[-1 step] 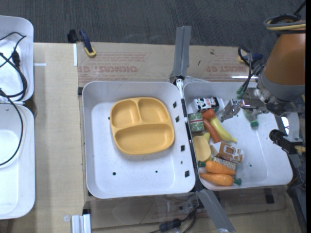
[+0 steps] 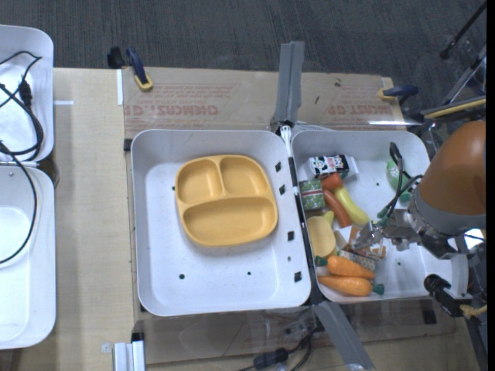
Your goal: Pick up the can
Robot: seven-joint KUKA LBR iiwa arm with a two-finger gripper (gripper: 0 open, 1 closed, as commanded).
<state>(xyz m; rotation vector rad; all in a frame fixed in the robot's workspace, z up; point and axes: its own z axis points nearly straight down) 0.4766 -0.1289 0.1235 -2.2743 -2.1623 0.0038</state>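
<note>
Can (image 2: pixel 312 194) lay at the right bin's (image 2: pixel 410 284) left wall, just below the milk carton (image 2: pixel 330 165). Gripper (image 2: pixel 370 236) sat down-right of it over the carrots (image 2: pixel 348 275); grip state unreadable.

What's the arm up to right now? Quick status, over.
Gripper low in right bin, fingers hard to read. Can lies at bin's left wall, untouched, apart from gripper. Carrots, banana crowd between.

A yellow divided plate (image 2: pixel 227 200) lies in the left bin (image 2: pixel 155 284); two carrots (image 2: pixel 346 275) sit at the right bin's (image 2: pixel 402 280) seven o'clock.
</note>
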